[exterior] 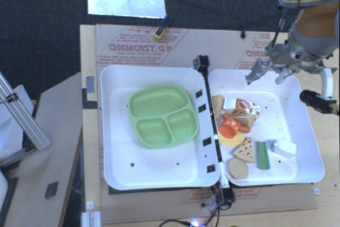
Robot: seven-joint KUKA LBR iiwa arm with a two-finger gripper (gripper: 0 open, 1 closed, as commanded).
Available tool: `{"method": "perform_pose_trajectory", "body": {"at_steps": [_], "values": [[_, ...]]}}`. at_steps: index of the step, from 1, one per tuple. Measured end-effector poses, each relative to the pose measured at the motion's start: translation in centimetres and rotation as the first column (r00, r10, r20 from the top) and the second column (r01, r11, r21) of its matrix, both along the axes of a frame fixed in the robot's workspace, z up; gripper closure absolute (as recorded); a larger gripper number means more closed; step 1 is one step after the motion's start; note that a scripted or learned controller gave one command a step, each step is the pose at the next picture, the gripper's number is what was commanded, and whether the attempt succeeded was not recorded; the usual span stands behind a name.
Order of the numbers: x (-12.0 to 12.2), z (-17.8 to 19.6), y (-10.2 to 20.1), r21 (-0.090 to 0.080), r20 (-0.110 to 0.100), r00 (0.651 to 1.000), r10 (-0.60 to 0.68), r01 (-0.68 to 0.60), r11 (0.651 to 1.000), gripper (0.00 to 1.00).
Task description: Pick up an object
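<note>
- Pincer (269, 73) open, gripping nothing, hovering above far edge of right bin (305, 135).
- Nothing lifted yet: toy food pile (237, 124) lying below and nearer, untouched.
- Descent, grasp, lift all left.

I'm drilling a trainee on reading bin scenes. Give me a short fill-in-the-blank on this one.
1. The green three-compartment plastic tray lies in the ____ white bin.
2. The green upright block stands in the ____ white bin.
3. The two-finger gripper hangs open over the right bin's ____ edge.

Missing words: left; right; far
</note>
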State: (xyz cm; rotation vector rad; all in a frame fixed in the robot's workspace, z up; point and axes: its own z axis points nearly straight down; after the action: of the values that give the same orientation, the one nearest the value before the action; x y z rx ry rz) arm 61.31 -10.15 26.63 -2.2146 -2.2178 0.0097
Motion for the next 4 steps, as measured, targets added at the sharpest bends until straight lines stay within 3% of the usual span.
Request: {"method": "perform_pose_trajectory", "body": {"at_steps": [1,4], "values": [[0.2,0.7,0.0,-0.001,0.011,1.000,0.002,-0.002,1.000,0.00],[0.4,-14.4,0.4,0.000,0.009,1.000,0.003,-0.003,1.000,0.00]]}}
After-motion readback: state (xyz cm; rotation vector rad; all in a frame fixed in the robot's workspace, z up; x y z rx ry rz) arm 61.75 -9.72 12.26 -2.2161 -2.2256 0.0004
